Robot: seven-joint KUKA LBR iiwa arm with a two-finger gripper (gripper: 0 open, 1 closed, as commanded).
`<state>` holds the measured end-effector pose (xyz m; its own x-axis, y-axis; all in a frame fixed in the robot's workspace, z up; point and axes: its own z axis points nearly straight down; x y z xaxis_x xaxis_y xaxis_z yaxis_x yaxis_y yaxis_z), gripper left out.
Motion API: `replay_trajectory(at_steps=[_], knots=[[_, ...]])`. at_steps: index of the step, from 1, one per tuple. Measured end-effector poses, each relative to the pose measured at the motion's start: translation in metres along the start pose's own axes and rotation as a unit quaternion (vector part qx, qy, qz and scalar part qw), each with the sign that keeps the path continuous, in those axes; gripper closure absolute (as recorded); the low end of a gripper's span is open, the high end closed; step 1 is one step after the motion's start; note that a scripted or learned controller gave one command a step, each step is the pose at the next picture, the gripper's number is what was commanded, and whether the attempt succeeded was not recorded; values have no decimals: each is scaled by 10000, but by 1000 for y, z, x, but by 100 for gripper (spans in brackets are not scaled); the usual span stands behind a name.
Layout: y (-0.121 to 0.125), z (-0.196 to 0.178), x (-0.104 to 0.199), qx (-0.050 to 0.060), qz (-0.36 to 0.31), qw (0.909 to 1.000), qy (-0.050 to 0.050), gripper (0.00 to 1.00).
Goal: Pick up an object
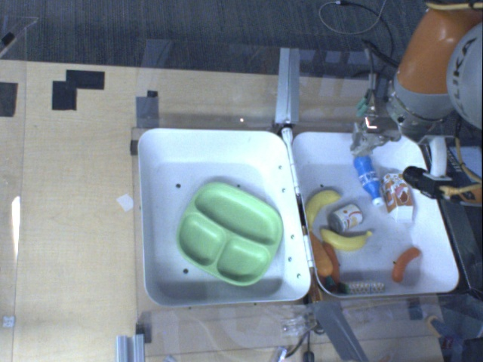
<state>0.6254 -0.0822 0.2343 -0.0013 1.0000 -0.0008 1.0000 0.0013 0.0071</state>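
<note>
Nearest my camera, along the front wall of the right bin [445, 277], I saw a dark toothed comb-like piece [364, 286], a carrot-like orange item [325, 258] against the divider, and an orange sausage [406, 262] lying apart to the right. Just behind them two bananas [346, 238] bracketed a small can [346, 217] on its side, touching or almost touching it. The left bin [158, 202] carried a green divided tray [230, 233], upside up, filling its middle.

Farther back lay a snack packet [397, 193] and, beside it, a blue bottle [367, 176], slanted with its upper end pointing toward the gripper [370, 130]. The gripper hung at the far rim of the right bin, just above the bottle's top end; I could not tell from my view how its fingers were set, and nothing showed between them.

I judged the bottle the likely target: light, stiff, smooth plastic, round enough to roll or squirt out of a pinch. I would have taken it across the middle of its body, squarely across its long axis.
</note>
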Motion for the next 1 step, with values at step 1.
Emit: replay_trajectory(at_steps=[1], knots=[[12, -52, -67, -9, -799, 9968, -10, 100]])
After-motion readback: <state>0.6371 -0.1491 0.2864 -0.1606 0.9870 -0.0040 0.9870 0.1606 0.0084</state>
